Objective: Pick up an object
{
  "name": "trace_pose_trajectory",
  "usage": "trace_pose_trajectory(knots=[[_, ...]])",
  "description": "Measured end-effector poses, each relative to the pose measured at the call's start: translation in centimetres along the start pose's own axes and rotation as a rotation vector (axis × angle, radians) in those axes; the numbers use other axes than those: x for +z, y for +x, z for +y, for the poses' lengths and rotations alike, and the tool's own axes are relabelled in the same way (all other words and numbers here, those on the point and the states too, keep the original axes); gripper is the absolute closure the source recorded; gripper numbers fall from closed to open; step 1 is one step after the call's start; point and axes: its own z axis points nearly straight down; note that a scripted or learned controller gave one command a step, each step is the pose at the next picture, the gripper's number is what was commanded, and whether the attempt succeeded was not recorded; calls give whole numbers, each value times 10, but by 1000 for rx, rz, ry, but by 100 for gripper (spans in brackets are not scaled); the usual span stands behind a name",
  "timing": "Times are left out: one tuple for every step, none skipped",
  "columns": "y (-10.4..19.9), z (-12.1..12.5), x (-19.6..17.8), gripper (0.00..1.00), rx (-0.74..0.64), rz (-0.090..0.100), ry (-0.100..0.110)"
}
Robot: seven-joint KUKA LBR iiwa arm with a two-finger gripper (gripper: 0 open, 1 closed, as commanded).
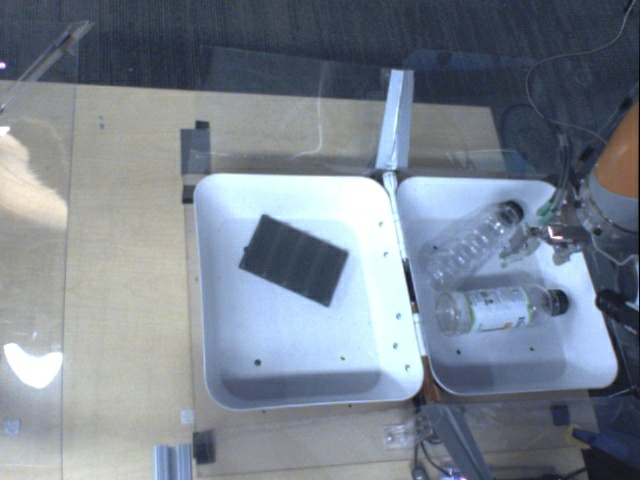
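A dark grey ribbed rectangular pad (293, 259) lies flat in the left bin (215, 368). Two clear plastic bottles lie in the right bin (590, 368). One bottle (470, 243) is tilted with its dark cap toward the upper right. The other, a labelled bottle (497, 309), lies across the bin with its cap pointing right. My gripper (541, 252) hangs over the right side of that bin, just right of the upper bottle's cap and above the labelled bottle's neck. Its fingers (517, 251) stand open with nothing between them.
The grey arm with its orange band (615, 168) comes in from the right edge. A metal bar (394, 133) stands upright behind the seam between the bins. Cables (560, 78) trail at the back right. Wooden bench surface (100, 268) lies left of the bins.
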Motion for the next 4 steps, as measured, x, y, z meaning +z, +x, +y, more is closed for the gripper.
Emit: trace_pose_trajectory(knots=[[17, -3, 102, 0, -183, -1, -6], [75, -45, 102, 0, -295, -3, -13], [86, -15, 102, 0, -282, -4, -14], [86, -12, 90, 100, -282, -6, -23]])
